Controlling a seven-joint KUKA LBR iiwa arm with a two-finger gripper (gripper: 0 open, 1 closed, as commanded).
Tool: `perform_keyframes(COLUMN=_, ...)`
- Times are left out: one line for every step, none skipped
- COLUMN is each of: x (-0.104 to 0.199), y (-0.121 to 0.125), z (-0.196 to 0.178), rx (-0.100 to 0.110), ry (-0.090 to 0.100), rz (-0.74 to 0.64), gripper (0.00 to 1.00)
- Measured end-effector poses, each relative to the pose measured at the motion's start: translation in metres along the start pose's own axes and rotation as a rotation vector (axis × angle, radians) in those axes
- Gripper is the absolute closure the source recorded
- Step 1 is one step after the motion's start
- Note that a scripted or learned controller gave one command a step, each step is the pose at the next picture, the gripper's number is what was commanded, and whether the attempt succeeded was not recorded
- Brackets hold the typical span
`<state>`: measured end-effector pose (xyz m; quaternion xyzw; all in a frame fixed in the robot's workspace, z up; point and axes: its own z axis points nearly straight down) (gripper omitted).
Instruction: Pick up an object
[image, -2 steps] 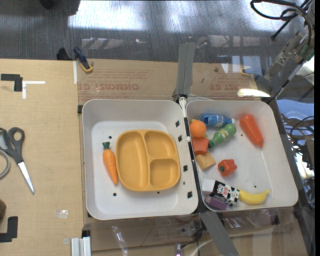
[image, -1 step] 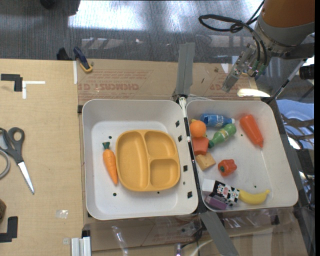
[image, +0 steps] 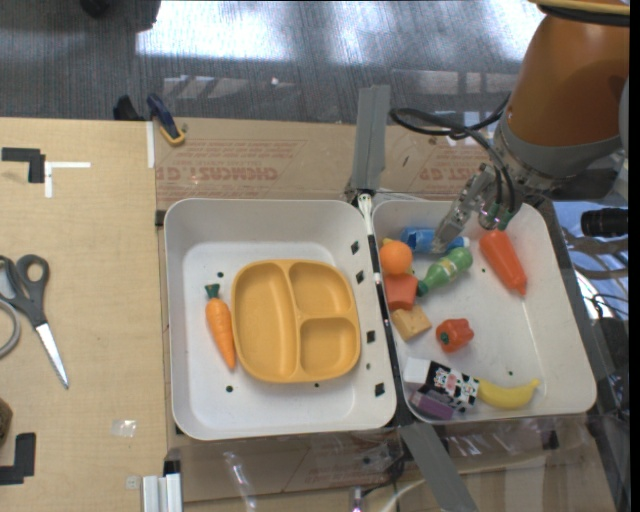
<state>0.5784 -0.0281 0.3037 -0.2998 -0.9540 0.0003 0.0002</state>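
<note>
While the fingers hang spread and grasping nothing, the blue bottle lies just beneath their tips, likely the chosen target.

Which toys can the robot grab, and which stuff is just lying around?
For the job: gripper; in the right bin, big carrot, orange, green bottle, red pepper, banana; in the left bin, small carrot, yellow tray.

Just lying about: scissors, blue clip.
</note>
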Motion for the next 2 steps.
perform_keyframes(x=0.006, y=0.071, z=0.031, rx=0.000, ry=-0.001, rz=0.012, gripper=1.00)
perform_keyframes(x=-0.014, y=0.070, z=0.001, rx=-0.002, ry=-0.003, rz=-0.003, gripper=1.00)
